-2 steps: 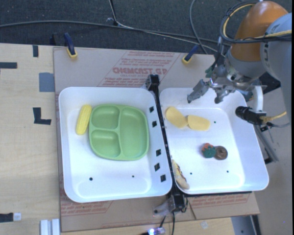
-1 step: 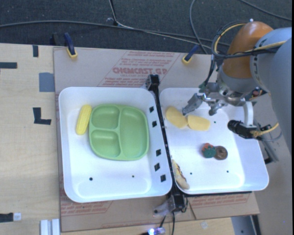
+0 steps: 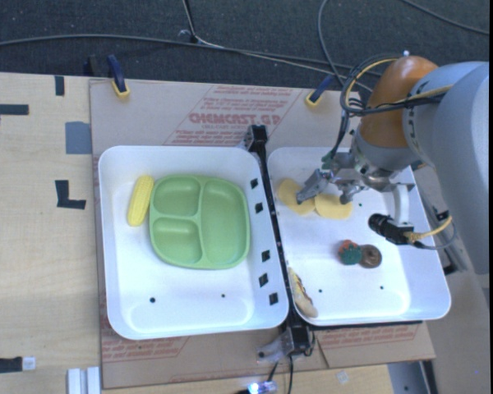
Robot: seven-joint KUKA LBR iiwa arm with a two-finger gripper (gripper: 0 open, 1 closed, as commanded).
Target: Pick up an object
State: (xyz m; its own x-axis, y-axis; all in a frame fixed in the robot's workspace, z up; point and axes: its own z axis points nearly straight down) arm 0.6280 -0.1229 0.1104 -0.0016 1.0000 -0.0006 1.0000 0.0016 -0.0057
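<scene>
My gripper (image 3: 327,185) hangs with its fingers spread apart and holding nothing, just above the pale yellow pieces (image 3: 312,201) near the far left corner of the right bin (image 3: 411,298). I think the fingers could slide off such flat pieces or push them against the wall. The right bin holds also a small green and brown thing (image 3: 360,254) and a bread-like piece (image 3: 302,295) at its left wall; the left bin (image 3: 123,302) holds a green divided plate (image 3: 200,222) with a corn cob (image 3: 140,200) beside it.

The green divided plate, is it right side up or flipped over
Right side up: the green divided plate lies flat in the left bin, its three compartments facing the camera.
</scene>
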